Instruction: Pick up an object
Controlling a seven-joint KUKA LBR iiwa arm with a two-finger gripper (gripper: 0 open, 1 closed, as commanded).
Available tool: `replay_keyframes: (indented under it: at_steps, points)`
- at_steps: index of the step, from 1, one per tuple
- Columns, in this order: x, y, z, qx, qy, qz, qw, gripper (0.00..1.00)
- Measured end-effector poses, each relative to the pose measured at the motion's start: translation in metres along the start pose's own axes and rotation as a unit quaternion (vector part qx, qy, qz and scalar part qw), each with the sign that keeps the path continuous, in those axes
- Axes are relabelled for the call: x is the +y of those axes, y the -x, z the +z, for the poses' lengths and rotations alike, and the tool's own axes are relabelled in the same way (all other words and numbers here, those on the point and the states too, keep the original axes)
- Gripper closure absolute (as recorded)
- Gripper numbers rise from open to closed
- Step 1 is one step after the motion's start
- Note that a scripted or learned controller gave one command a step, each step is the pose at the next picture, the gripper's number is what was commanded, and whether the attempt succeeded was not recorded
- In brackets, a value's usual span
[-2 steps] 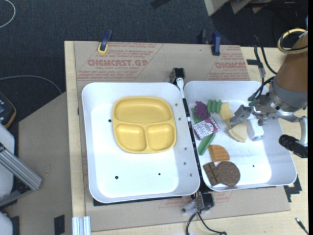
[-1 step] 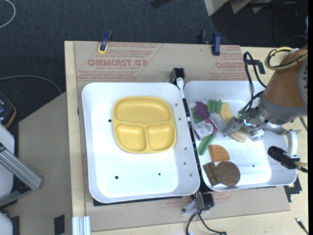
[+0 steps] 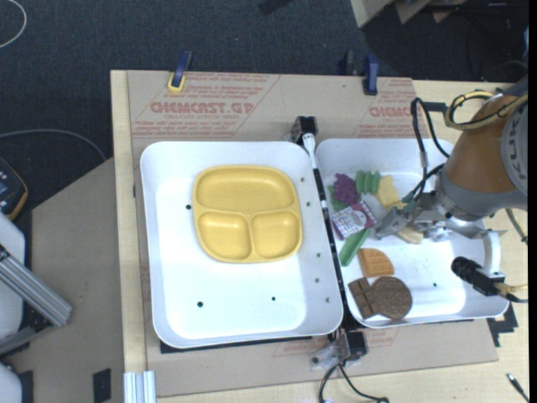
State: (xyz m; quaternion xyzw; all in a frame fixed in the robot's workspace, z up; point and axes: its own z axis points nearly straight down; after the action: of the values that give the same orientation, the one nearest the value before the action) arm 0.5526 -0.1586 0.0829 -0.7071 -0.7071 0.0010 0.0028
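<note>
The right bin (image 3: 436, 296) holds several toy food pieces. Purple grapes (image 3: 344, 190), a green leafy piece (image 3: 367, 181) and a yellow chunk (image 3: 388, 192) lie at its far left. A small printed packet (image 3: 351, 219) and a green pod (image 3: 353, 243) sit below them. An orange cracker (image 3: 376, 263), a round brown cookie (image 3: 391, 297) and a dark chocolate bar (image 3: 362, 296) lie near the front. My gripper (image 3: 409, 222) is low in the middle of this bin, just right of the packet, over a pale piece (image 3: 409, 236) that it partly hides.
The left bin (image 3: 168, 267) bears a yellow divided plate (image 3: 247, 212). The grey arm with its orange band (image 3: 478, 154) hangs over the right bin's far right side. Cables (image 3: 428, 133) loop above it, and a black part (image 3: 474, 274) sticks out near the right rim.
</note>
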Motion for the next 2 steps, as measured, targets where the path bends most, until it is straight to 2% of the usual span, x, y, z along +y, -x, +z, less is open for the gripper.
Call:
replay_keyframes:
  at_steps: [1,2]
  points:
    - [0.001,0.001,-0.012,-0.001,0.002,0.0,1.0,1.0]
    - [-0.003,0.005,-0.074,-0.003,0.006,0.001,1.0,1.0]
